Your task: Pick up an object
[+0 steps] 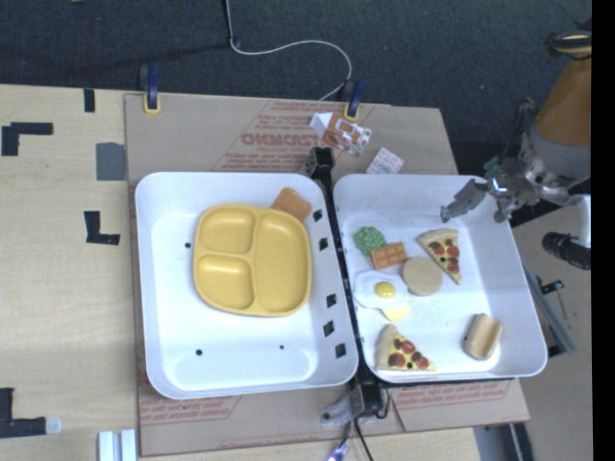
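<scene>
From the overhead camera, the grey arm with its orange band [567, 104] reaches in from the right, and the gripper [480, 200] hangs over the upper right corner of the right bin [509, 286]. Two fingers [463, 203] show, spread apart with open space between them, and nothing sits in that space.

Down in the right bin the toy food is scattered. A green broccoli piece [368, 238] lies near the bin's left wall, with a small orange waffle square [388, 255] touching its lower right. A pizza slice [442, 254] lies just below the gripper, point toward the lower right. Beside it is a round tan cookie [422, 277], its edge against the slice. A fried egg [382, 292] sits left of the cookie, close under the waffle. Lower down, a second pizza slice [401, 351] rests near the front wall, and a bread roll [481, 335] lies well off toward the bin's lower right corner.

Over in the left bin [173, 353], a yellow divided plate [254, 260] lies flat in the middle. An orange-brown piece [291, 203] pokes out just at the plate's upper right edge; what it is I can't tell.

Both bins sit on a cardboard sheet [240, 133], held by clamps [151, 94] at its far edge.
</scene>
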Robot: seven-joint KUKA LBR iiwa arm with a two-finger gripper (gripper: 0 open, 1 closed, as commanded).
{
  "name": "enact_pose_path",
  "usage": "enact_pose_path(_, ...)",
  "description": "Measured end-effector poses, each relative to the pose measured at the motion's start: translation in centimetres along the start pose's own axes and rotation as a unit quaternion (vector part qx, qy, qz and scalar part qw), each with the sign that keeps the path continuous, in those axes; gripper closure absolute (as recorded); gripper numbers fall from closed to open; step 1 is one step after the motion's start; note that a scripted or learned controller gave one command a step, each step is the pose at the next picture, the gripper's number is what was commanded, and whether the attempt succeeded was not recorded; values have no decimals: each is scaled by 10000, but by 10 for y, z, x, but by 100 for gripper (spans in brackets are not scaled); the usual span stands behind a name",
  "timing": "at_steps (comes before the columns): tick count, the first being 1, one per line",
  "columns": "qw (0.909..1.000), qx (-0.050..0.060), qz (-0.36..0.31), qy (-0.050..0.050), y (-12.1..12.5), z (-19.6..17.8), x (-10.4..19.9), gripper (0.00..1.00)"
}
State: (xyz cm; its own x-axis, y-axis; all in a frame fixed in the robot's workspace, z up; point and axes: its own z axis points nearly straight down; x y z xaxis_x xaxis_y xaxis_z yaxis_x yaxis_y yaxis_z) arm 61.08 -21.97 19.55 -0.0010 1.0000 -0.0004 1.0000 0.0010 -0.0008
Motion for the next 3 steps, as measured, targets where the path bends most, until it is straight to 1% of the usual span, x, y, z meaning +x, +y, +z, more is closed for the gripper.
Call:
enact_pose_path(1,10000,4,-5,-1,2,116,-3,0)
enact_pose_path(2,10000,-16,-11,-12,4,99,-3,100)
enact_pose_path(3,9999,97,-35,-21,56,108,95,100)
